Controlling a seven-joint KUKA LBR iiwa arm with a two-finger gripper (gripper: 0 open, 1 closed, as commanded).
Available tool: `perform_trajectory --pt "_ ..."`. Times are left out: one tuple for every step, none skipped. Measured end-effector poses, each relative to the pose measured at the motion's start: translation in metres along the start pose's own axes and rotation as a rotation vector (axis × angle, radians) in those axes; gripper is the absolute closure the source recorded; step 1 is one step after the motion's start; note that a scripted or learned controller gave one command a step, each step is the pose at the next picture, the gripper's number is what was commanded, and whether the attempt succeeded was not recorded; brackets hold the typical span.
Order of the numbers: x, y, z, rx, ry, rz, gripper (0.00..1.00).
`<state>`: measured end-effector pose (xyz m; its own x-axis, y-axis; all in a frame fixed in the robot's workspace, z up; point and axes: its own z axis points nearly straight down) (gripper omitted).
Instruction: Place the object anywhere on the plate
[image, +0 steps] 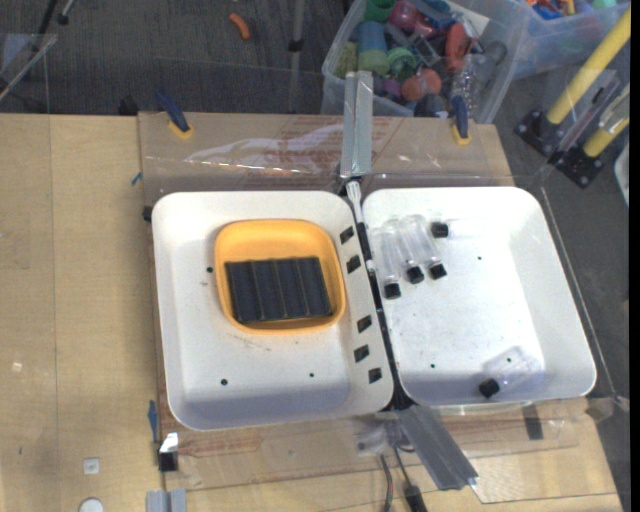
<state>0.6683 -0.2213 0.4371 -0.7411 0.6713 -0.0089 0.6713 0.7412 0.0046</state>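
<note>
An orange, square-ish plate lies in the left bin. A black ribbed rectangular block rests flat on the plate and covers most of its middle and front. In the right bin, several small clear bottles with black caps lie bunched near the divider at the back left. One more clear bottle with a black cap lies alone near that bin's front right corner.
A metal divider bar runs between the bins, with black clips down the seam. A clear box of colourful toys stands behind the bench. Yellow and black equipment stands at the back right.
</note>
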Motion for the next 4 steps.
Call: perform_trajectory --pt "0.0041 -0.0027 0.0002 0.002 0.005 -0.034 1.00" --pt "0.0071 -0.0066 -0.0001 0.000 0.006 -0.354 1.00" --pt "0.0070 -0.0066 -0.0001 -0.002 0.005 -0.674 1.00" --pt "0.0023 -0.0058 0.0000 -0.003 0.001 -0.673 1.00"
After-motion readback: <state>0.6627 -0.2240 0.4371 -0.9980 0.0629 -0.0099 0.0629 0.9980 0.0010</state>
